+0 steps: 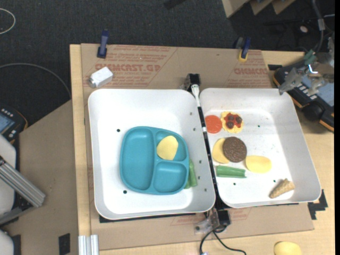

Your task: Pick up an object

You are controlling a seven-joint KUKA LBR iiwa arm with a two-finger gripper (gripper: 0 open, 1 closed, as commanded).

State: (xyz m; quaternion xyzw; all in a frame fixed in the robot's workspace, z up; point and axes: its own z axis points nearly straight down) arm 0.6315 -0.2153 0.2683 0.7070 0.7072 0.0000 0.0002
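Note:
The right bin (297, 137) holds a red slice (213, 124), a yellow piece topped with dark berries (232, 121), a brown round patty (234, 149) lying on a pale yellow disc (218, 151), a yellow oval (258, 164), a green pod (231, 171) and a tan cone-shaped piece (281, 187). In the left bin (106, 116) lies a teal divided plate (139, 161) with a yellow piece (168, 147) in its upper right compartment. A green item (192, 175) rests against the plate's right edge. My gripper (296, 78) hangs just outside the right bin's far right corner, above the bench, holding nothing visible.
A small white block (101, 77) sits on the cardboard behind the left bin. Two blue clamps (102, 43) (244, 49) grip the board's far edge. A black divider bar (201, 122) runs between the bins. A yellow object (287, 247) lies at the bottom right.

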